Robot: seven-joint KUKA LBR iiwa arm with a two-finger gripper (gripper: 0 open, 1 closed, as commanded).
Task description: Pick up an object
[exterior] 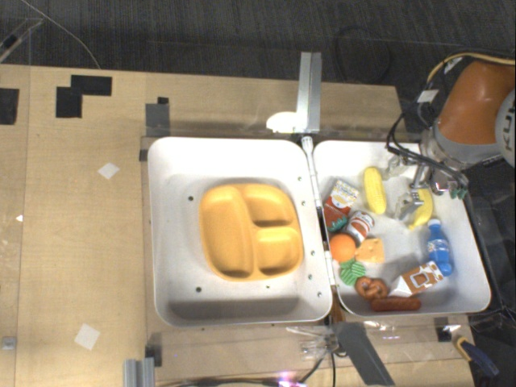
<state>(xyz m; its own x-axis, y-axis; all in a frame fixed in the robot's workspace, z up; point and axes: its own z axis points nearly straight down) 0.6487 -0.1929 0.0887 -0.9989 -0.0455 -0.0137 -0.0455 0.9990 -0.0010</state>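
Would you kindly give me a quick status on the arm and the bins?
End effector low over right white bin, above yellow banana. Nothing seen held. Yellow corn cob and blue bottle close by. Yellow divided tray in left bin.

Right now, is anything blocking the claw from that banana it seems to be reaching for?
Nothing visible does. The gripper sits directly over the banana in the right bin, with no toy between them. The corn cob lies beside it, apart, and the blue bottle lies just below.
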